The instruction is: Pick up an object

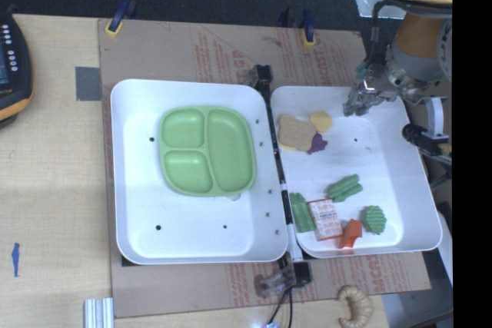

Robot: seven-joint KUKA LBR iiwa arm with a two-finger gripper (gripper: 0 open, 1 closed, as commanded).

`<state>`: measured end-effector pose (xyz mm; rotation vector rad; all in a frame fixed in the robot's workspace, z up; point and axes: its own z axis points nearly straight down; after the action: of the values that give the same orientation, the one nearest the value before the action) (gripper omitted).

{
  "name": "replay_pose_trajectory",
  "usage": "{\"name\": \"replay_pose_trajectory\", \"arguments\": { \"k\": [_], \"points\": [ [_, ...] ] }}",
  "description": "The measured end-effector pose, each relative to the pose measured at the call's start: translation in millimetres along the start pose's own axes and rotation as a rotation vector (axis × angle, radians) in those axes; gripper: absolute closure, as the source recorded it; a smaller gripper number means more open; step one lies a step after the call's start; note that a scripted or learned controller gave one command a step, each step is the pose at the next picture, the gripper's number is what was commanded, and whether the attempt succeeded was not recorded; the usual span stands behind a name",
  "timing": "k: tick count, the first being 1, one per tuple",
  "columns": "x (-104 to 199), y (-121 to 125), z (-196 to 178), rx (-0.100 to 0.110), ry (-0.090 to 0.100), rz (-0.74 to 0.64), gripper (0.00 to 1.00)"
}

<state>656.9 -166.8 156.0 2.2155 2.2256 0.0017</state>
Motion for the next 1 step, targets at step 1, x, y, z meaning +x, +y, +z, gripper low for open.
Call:
{"name": "replay_pose_trajectory", "arguments": {
  "k": [1],
  "points": [
    [36.3,-0.7,18.2,0.007,0.0,-0.003,1.0]
  ]
}}
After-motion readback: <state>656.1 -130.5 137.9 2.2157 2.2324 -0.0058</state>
